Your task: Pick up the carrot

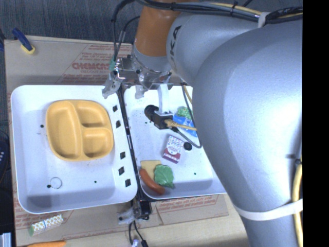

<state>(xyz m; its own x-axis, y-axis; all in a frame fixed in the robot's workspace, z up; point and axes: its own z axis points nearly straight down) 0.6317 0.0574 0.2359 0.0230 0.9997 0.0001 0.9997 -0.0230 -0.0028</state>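
The gripper is hanging over the far edge of the right bin, and I cannot tell whether it is open or closed. The carrot, as I am reading the orange-red stick, is lying at that bin's near left corner, touching a green leafy piece and a yellow slice. The gripper is needing to come nearer and straddle the carrot's free left end. I am counting two bins, one carrot, one leafy piece, one slice, one carton and one yellow plate in the left bin.
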